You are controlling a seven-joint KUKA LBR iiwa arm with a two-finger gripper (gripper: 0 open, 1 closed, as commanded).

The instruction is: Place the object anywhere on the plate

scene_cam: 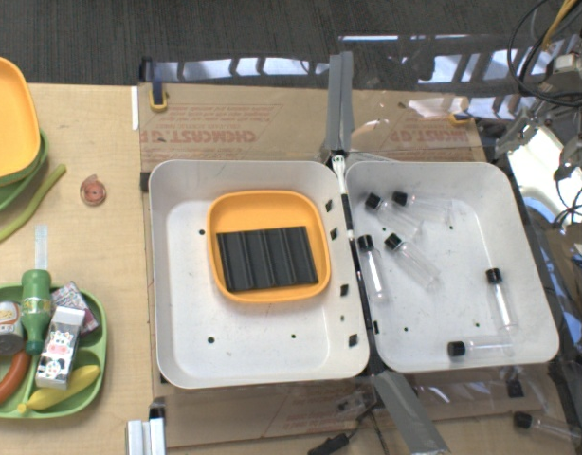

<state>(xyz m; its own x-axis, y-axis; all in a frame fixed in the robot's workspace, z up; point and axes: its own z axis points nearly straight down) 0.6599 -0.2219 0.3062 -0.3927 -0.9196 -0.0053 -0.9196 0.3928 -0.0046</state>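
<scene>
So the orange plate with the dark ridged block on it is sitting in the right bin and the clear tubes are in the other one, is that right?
Not quite. The camera view shows the orange plate, with the dark ridged block on it, sitting in the left bin, not the right. The clear tubes with black caps lie in the right bin.

We see open floor around the orange plate point(268, 246) at frame centre; clear tubes point(405, 245) clutter the right bin point(518, 282).
</scene>
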